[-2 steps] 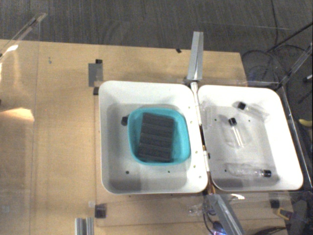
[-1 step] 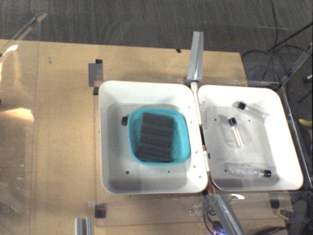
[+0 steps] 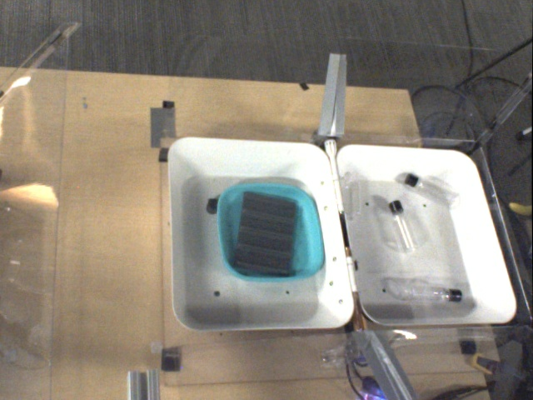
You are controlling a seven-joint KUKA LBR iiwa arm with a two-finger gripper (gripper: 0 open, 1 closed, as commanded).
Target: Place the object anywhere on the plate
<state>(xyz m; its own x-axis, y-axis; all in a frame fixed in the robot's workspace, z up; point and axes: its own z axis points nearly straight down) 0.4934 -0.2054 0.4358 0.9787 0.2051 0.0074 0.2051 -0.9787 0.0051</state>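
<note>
A teal square plate (image 3: 311,232) lies in the middle of the left white bin (image 3: 185,248). A dark grey ribbed block (image 3: 266,233) rests flat on the plate, well inside its rim and slightly tilted. A small black piece (image 3: 212,207) sits against the plate's left edge.
The right white bin (image 3: 491,248) holds three clear tubes with black caps: one at the back (image 3: 414,182), one in the middle (image 3: 400,223) and one lying near the front (image 3: 426,291). A grey metal post (image 3: 334,98) stands behind the divider between the bins. Cables lie at the back right.
</note>
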